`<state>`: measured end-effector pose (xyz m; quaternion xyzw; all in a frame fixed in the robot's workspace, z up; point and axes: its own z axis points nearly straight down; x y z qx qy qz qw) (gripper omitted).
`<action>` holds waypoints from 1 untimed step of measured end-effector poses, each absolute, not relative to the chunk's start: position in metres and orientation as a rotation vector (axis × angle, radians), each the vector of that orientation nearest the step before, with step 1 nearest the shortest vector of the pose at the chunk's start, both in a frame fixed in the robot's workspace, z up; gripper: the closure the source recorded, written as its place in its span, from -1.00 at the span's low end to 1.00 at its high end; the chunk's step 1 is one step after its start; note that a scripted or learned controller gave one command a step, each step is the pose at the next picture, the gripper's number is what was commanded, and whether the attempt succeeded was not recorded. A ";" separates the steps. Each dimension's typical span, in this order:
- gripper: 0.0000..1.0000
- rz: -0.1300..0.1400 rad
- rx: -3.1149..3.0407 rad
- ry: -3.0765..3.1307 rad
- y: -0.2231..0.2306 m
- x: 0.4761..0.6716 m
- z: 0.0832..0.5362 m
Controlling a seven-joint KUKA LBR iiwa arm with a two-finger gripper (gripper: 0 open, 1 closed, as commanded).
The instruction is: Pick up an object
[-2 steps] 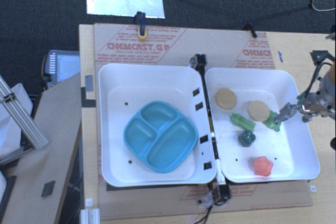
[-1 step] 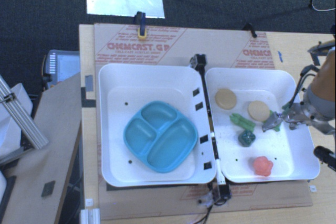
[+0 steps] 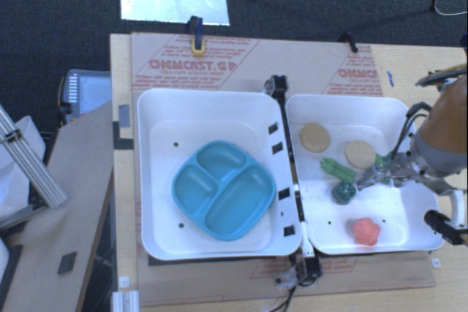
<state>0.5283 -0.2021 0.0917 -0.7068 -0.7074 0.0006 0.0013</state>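
Observation:
The right white bin (image 3: 344, 101) holds two tan round discs (image 3: 314, 137) (image 3: 359, 153), a green elongated piece (image 3: 336, 169), a small teal round object (image 3: 343, 193) and a pink-red lump (image 3: 366, 231). My gripper (image 3: 368, 179) reaches in from the right and sits low in this bin. It is just right of the green piece and the teal object, below the right-hand disc. Nothing visibly hangs from it. The pink-red lump lies apart, nearer the bin's front edge.
The left white bin (image 3: 212, 94) holds a blue divided plate (image 3: 223, 190). A black clip strip (image 3: 284, 157) runs along the wall between the bins. The arm's body (image 3: 442, 135) hangs over the right bin's right rim. Cardboard (image 3: 241, 62) lies under both bins.

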 end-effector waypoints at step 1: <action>1.00 -0.003 -2.223 -2.225 -0.203 0.530 0.106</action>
